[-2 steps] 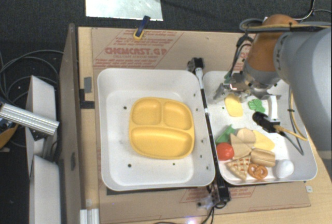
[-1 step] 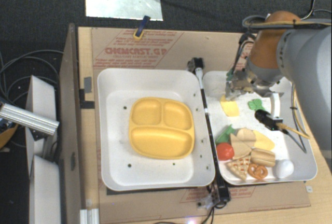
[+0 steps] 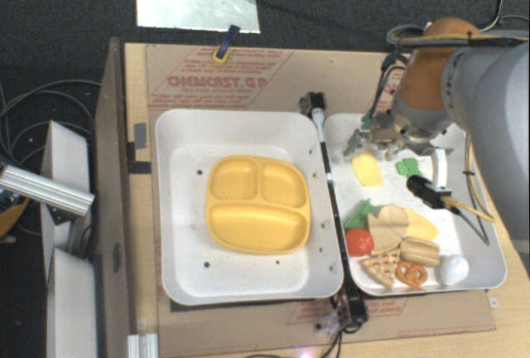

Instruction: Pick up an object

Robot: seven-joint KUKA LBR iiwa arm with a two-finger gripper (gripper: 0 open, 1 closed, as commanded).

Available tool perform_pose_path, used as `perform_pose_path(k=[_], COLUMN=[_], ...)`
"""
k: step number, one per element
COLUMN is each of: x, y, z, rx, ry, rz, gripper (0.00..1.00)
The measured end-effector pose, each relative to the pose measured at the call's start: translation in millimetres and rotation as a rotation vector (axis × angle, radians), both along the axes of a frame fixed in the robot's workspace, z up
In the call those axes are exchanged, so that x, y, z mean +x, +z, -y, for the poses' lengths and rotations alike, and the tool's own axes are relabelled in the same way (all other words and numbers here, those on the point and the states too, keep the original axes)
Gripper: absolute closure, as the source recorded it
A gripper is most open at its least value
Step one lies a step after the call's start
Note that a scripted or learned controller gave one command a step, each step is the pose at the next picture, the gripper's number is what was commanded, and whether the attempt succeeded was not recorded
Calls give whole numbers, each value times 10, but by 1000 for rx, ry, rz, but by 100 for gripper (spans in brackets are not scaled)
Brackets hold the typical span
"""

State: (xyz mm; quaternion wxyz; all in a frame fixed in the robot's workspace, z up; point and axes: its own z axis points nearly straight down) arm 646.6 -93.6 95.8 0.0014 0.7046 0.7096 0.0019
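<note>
Now | my gripper (image 3: 374, 142) low in the right bin (image 3: 489, 261) | grip state: cannot tell | yellow cheese slice (image 3: 368, 170) just below it | yellow tray (image 3: 257, 205) in the left bin (image 3: 178, 207)
</note>
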Motion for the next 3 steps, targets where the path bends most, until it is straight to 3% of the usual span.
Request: perform_pose_path(k=[2, 3], x=[236, 87], y=[-101, -112], z=[268, -125], rx=[-1, 0], ry=[-3, 0], rz=[1, -4], gripper=[0, 0])
